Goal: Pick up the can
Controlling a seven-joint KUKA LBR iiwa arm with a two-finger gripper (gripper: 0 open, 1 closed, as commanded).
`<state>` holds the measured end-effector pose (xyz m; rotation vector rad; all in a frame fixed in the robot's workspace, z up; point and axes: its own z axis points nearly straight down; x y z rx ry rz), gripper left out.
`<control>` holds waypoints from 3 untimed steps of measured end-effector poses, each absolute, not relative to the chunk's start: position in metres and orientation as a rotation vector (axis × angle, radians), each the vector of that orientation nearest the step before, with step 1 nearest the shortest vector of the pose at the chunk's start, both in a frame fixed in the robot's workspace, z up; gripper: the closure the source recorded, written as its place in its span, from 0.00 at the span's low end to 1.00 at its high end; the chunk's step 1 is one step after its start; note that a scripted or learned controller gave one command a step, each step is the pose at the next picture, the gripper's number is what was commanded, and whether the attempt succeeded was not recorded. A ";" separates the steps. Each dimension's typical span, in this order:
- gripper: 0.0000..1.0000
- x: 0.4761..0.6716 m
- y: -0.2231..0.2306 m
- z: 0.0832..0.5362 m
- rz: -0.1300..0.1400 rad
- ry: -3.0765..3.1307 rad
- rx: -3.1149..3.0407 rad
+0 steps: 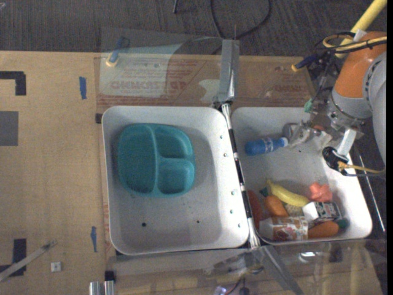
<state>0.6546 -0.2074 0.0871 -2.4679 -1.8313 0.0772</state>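
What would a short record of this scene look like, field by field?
left bin: holds a teal divided plate
right bin: blue bottle lying on its side near the top; banana, carrot and other small items heaped at the bottom
arm: reaches in from the right
hand: low over the right bin, beside the bottle's cap end

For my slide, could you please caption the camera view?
KUKA arm's gripper poised beside a blue can in the right bin; teal tray in left bin.
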 end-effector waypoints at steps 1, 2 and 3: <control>0.00 0.663 -0.170 0.159 0.002 -1.896 -2.506; 0.00 0.666 -0.191 0.095 0.001 -1.851 -2.539; 1.00 0.667 -0.190 0.105 0.002 -1.857 -2.538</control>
